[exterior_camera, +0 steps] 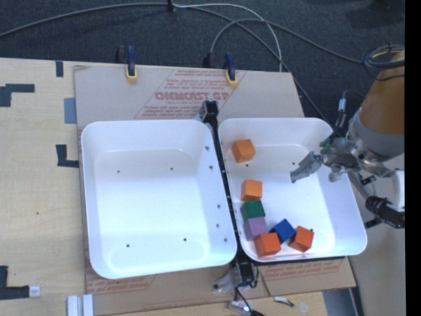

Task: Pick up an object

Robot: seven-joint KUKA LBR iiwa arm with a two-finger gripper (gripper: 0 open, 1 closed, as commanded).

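Note:
The right bin holds several small cubes. An orange cube lies alone near its back left. Another orange cube, a green cube and a purple cube form a column along the left wall. At the front sit a red-orange cube, a blue cube and an orange cube. My gripper hangs over the right side of this bin, open, with nothing between its fingers, well to the right of the cubes.
The left bin sits beside the right one, the two meeting at a black divider. Two clamps hold the cardboard sheet at the back. Cables run over the dark floor behind.

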